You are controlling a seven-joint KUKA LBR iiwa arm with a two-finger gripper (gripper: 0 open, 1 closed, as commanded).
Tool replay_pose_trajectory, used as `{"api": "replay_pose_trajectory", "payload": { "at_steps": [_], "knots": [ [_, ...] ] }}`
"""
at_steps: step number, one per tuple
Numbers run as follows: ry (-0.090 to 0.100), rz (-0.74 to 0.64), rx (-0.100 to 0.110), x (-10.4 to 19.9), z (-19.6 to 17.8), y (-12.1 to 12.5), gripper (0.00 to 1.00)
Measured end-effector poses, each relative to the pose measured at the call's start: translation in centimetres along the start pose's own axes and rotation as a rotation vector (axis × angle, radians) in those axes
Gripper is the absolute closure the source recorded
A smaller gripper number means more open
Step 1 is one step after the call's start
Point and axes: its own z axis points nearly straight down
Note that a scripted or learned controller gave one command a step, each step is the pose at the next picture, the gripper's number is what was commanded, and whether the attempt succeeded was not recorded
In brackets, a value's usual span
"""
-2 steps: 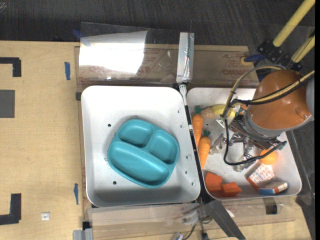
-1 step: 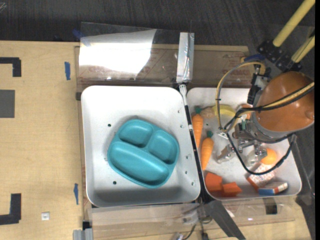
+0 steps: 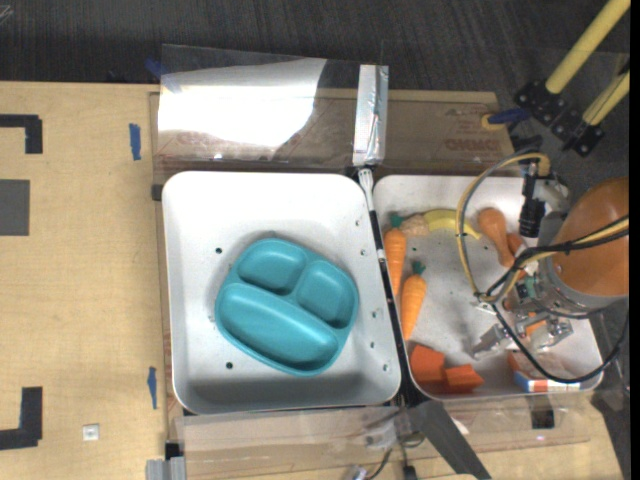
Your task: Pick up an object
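While the gripper (image 3: 520, 330) hangs low in the right white bin (image 3: 440, 190), its finger state cannot be told behind the cables, and no object shows held, so the pick appears not yet done. Nearest lie two orange blocks (image 3: 440, 368); beyond them two orange carrots (image 3: 403, 278), then a yellow banana (image 3: 436, 222). Leftward, a teal divided plastic plate (image 3: 287, 303) occupies the left white bin (image 3: 190, 218).

Teal divided plate (image 3: 287, 304) in the left white bin (image 3: 190, 218) (three compartments), wooden bench (image 3: 70, 268), blue tape marks (image 3: 134, 140)
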Motion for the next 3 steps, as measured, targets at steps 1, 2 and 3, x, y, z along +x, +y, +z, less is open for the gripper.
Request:
{"api": "replay_pose_trajectory", "payload": {
  "at_steps": [1, 2, 3],
  "knots": [
    [-0.003, -0.55, 0.004, 1.8, 0.0, 0.9, 0.0],
    [-0.02, -0.784, 0.015, 3.0, 0.1, 0.6, 0.0],
    [-0.012, -1.088, 0.008, 2.2, 0.1, 0.3, 0.0]
  ]
}}
